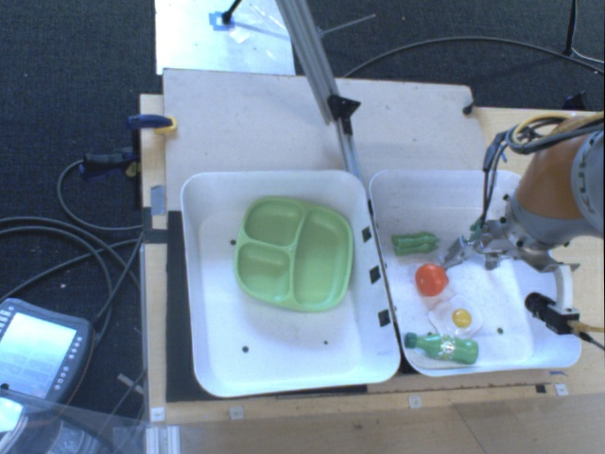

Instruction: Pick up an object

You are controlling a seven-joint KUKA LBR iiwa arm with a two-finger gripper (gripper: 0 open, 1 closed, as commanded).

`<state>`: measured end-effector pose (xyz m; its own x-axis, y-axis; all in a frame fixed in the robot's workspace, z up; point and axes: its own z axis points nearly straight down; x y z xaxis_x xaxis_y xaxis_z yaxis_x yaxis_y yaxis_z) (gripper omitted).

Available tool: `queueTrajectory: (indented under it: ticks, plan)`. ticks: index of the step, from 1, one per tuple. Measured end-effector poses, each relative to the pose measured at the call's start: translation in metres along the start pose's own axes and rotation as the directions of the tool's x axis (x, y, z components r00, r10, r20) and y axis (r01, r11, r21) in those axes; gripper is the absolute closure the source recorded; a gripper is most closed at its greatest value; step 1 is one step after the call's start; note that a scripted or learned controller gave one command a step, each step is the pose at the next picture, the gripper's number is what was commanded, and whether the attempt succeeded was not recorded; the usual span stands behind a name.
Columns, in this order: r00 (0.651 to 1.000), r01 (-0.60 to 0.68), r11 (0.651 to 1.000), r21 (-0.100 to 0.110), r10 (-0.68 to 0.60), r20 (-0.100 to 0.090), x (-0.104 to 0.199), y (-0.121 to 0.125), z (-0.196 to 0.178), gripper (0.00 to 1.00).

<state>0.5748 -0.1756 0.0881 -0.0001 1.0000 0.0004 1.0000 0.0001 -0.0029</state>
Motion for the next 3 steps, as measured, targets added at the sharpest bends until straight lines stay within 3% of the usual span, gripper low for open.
queueTrajectory:
  ticks: [1,3]
  plan:
    - [1.0,-0.001,1.0,-0.006,0.001,0.001,0.0,0.002,-0.014,1.0]
    - [1.0,0.006,1.0,-0.011,-0.006,0.003,-0.003,0.01,-0.127,1.0]
